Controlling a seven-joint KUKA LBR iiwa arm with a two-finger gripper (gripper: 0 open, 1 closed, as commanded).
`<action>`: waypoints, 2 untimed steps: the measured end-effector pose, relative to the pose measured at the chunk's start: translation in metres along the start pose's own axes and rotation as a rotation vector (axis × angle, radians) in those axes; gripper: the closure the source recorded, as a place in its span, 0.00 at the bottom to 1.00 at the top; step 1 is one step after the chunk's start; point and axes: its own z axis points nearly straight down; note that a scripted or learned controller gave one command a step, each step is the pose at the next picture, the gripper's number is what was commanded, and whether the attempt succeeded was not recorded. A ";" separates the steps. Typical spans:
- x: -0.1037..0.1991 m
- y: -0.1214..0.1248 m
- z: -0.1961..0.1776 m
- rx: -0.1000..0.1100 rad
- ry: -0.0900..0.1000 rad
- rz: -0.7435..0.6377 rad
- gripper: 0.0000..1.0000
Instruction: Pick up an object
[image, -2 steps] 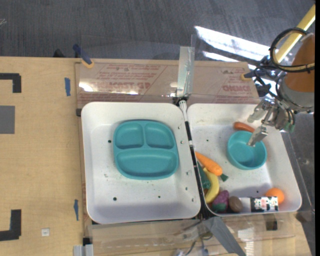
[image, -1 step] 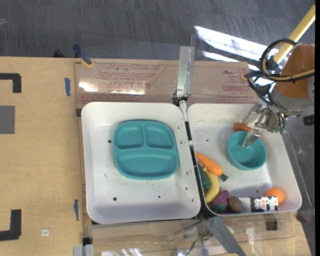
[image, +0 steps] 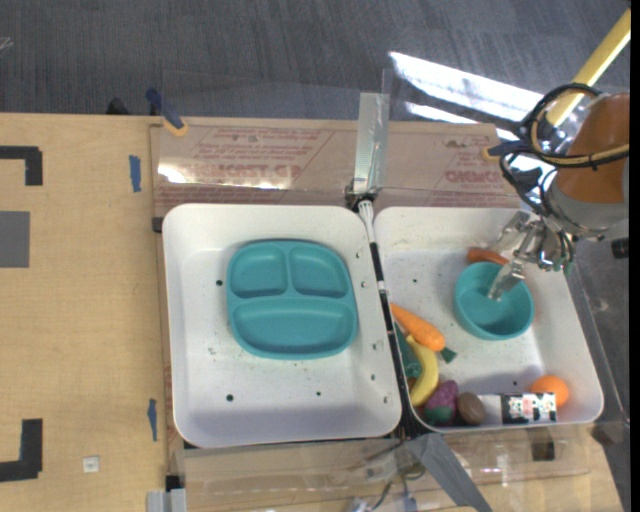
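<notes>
- Two shallow white bins are sitting side by side on the bench: the left bin (image: 190, 400) and the right bin (image: 575, 330).
- The left bin is holding one teal divided plate (image: 291, 298), lying flat near its middle, with three compartments showing.
- The right bin is holding one teal bowl (image: 494, 304), standing upright toward the far right side.
- A pile of toy food is lying along the right bin's left wall and near edge: one carrot (image: 417, 325), one banana (image: 427, 375) just below it, and one purple piece (image: 441, 395) with a brownish piece (image: 468, 406) touching it.
- One small dark carton (image: 528, 407) is lying on its side by the near edge, with one orange ball (image: 551, 390) just beside it.
- An orange scrap (image: 487, 256) is peeking out behind the bowl's far rim; what it is cannot be told.
- The gripper (image: 505, 280) is reaching in from the right, its fingertips dipping over the bowl's rim and pointing into the bowl.
- Whether the jaws are apart or together cannot be told, and nothing is showing between them.
</notes>
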 end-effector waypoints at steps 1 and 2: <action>-0.004 0.002 -0.016 0.000 -0.012 -0.003 1.00; -0.003 0.002 -0.014 0.000 -0.010 -0.004 0.00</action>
